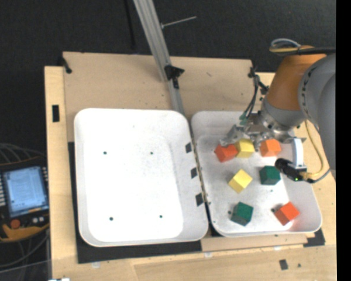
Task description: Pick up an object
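Reaching in from the right, gripper (pixel 246 138) low over the far end of the right bin (pixel 217 220), directly above a yellow block (pixel 246 149) flanked by an orange block (pixel 226 153) on its left and another (pixel 270 147) on its right. Descent-to-grasp stage, by the look of it; whether the claw stands open or closed cannot be told from here. Next: a clean close on one block, then a straight lift. Counted: two yellow blocks, second (pixel 240 180) nearer; three orange, third (pixel 286 213) near right; two green (pixel 269 175), (pixel 242 213). Left bin (pixel 88 157) alongside.
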